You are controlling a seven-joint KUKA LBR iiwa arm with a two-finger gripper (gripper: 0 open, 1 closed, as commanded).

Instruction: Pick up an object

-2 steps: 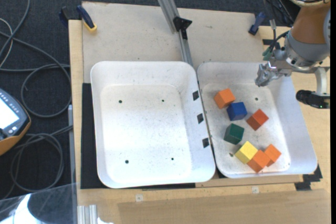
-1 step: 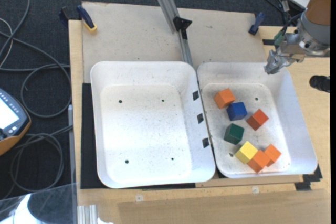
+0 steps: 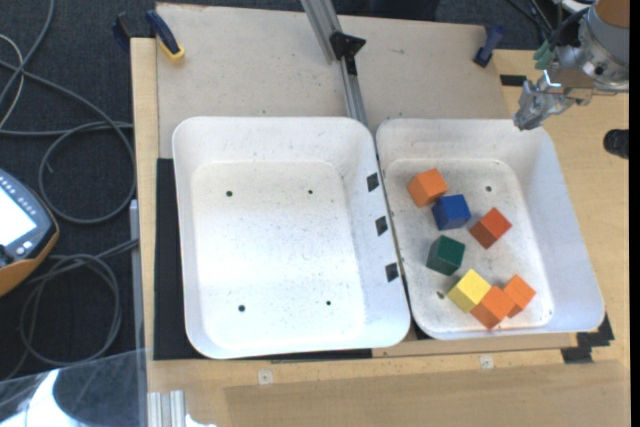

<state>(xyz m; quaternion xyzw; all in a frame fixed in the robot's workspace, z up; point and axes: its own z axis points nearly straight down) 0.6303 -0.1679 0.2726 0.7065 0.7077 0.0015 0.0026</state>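
Taking the right bin as my landmark: the other bin sits just left of it on the table. Inside the right bin, toward its middle, lie the green cube, blue cube and orange cube, packed close. My end effector hangs over its far right corner; I cannot tell its state. Dropping between such near neighbours risks nudging them and missing.

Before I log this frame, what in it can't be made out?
- The grey arm's two-finger gripper, camera view: too small and blurred to judge its opening.
- Arm above the wrist: cut off by the right edge.
- Orange wooden cube at the right white plastic bin's near rim: partly hidden by the yellow cube.
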